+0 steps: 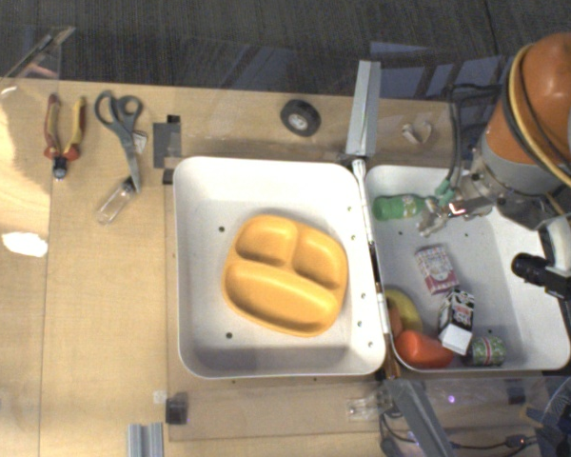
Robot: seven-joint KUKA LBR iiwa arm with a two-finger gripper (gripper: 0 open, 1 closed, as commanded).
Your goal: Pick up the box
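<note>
My gripper [436, 213] hangs low over the far part of the right bin [542, 355], just beside a green bottle [397, 207] that lies on its side against the far-left corner; nothing is between my fingers, and whether they are spread or pressed together I cannot tell, because from this camera they are small and mixed with the metal of the wrist. The box [457, 320], a small carton with a black and white print, stands a little tilted in the near part of the same bin, well apart from my gripper; it is crowded, with a red rounded toy [422, 348] touching it on the left, a small green can [488, 350] just beside it on the right, a yellow banana [400, 307] near the bin's left wall and a flat pink packet [436, 267] just beyond it. I judge the box to be light and rather stiff, thin cardboard, so it should bear a moderate squeeze but could dent if I press hard; its smooth printed faces may slip a little. I would take it from above, across the two narrow sides near the upper end, where the neighbours leave free room; the risk is that a finger lands on the red toy or the can and pushes the box over. The left bin [200, 255] bears a big yellow moulded piece [285, 272], which does not concern me.
</note>
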